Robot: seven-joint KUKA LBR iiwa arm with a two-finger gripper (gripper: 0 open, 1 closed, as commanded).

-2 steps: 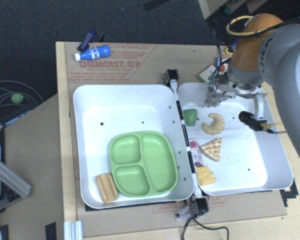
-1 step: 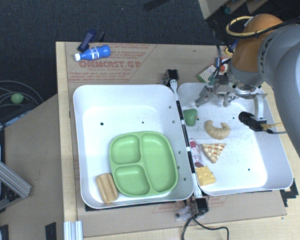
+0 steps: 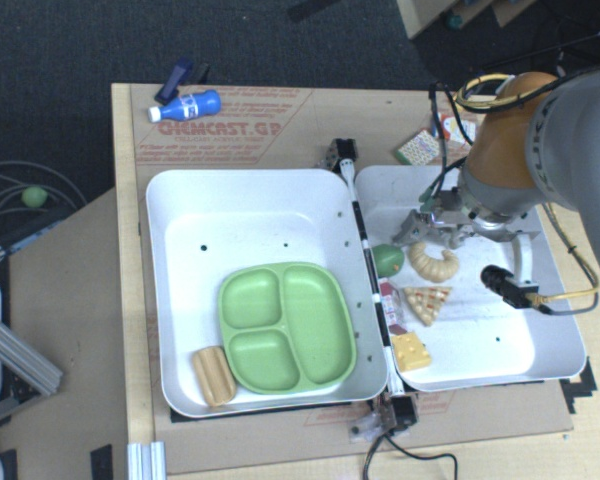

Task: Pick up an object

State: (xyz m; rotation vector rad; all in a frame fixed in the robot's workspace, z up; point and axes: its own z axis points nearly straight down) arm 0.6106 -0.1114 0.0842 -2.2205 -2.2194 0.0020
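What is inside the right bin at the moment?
The right bin holds a green round item, a croissant, a pizza slice and a cheese wedge. The arm covers the bin's far part, hiding anything beneath.

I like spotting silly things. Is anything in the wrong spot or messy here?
Mostly tidy. One oddity: the blue bottle lies on its side on the bench, outside both bins. The toy foods sit in the right bin, and the green plate lies flat in the left bin.
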